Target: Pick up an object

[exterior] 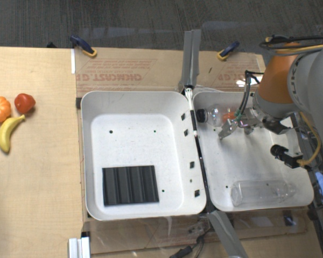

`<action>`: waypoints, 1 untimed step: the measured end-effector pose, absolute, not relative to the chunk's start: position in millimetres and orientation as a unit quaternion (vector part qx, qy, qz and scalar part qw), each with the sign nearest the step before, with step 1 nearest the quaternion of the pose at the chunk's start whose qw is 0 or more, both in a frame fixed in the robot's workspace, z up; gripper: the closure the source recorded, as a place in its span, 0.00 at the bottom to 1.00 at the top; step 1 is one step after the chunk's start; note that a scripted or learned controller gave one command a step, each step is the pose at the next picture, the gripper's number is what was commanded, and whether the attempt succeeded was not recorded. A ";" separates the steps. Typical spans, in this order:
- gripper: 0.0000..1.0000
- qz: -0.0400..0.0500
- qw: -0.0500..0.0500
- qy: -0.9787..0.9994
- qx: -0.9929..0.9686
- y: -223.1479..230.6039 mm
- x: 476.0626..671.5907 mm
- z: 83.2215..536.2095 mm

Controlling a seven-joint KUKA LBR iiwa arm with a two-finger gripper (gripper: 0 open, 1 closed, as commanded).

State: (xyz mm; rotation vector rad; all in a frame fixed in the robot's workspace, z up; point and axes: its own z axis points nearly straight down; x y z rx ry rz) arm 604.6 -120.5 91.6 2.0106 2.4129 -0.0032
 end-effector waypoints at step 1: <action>0.00 -0.020 -0.046 0.796 0.604 -138.8 637.0 82.8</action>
